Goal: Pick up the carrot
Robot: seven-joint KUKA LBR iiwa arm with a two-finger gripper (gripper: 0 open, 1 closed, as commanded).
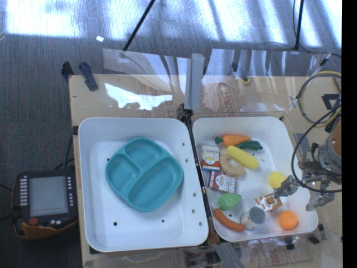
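Note:
The carrot [233,139] is orange with a green top and lies at the back of the right bin [279,128], beside a green cucumber [250,146] and a yellow corn cob [242,157]. My gripper [301,194] hangs at the bin's right edge, well to the right of and nearer than the carrot, between the lemon [277,179] and the orange [288,220]. Its two fingers stand apart, open, with nothing between them.
The right bin also holds a bagel [231,165], two small cartons [210,156], a green pepper [228,201], a hot dog [228,220], a can [254,217] and a juice box [269,202]. A teal divided plate [144,173] sits in the left bin [95,205].

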